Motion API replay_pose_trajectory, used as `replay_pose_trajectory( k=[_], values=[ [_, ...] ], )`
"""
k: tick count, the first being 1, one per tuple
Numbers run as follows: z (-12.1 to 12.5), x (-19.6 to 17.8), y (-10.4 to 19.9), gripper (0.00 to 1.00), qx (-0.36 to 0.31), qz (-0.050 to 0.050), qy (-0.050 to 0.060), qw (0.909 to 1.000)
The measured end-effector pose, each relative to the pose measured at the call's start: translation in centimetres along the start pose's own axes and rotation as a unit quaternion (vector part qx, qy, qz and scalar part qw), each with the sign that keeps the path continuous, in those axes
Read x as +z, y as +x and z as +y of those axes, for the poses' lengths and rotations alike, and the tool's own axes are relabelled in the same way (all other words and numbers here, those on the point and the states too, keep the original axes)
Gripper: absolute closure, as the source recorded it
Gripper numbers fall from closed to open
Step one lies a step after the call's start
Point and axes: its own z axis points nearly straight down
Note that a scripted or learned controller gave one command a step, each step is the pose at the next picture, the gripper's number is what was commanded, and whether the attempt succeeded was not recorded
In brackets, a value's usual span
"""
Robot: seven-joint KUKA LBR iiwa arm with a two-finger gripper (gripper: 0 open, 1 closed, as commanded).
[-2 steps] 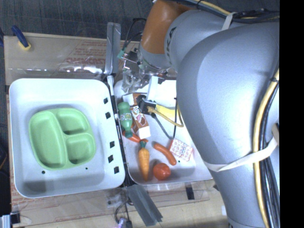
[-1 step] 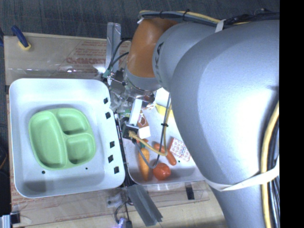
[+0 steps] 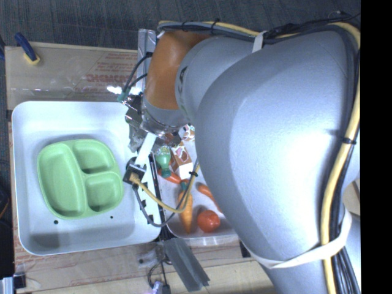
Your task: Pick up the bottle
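The gripper (image 3: 147, 164) is seen hanging over the dividing walls between the two bins, with black cables and a yellow hose looped beneath it. Whether anything is pinched by it cannot be told, since its tip is lost among the cabling and the white mounting parts.

Just right of the gripper, inside the right bin (image 3: 202, 237), a small green-topped item (image 3: 163, 159) is seen, which may be the bottle; its shape is too small and too crowded to be settled. It is not shown to be gripped.

Beside that item a brown and white packet (image 3: 182, 157) is found, and below it several orange carrot-like pieces (image 3: 186, 206) are scattered. A red tomato-like ball (image 3: 209, 220) is lying near the lower wall of the right bin. Most of the right bin is covered by the arm (image 3: 269, 139), whose grey body and orange band (image 3: 166, 72) are spread across it from the right.

Left of the gripper, the left bin (image 3: 37, 118) is occupied by a pale green compartment tray (image 3: 78, 177), set flat and well apart from the gripper.

Beyond the left bin, a blue and yellow object (image 3: 27, 48) is lying at the far corner of the brown bench surface (image 3: 73, 72). Below the gripper, a grey bracket (image 3: 187, 265) is fixed between the bins' near edges.
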Motion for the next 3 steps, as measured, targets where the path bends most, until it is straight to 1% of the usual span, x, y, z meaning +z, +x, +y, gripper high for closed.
replay_pose_trajectory(
  k=[1,2,3],
  values=[
    [-0.3,9.1,3.5,0.00,0.027,0.007,-0.008,0.9996],
    [-2.5,8.8,6.1,0.00,0.030,0.002,-0.010,0.9995],
    [1.3,9.0,11.3,0.00,0.089,0.004,-0.010,0.9960]
  ],
)
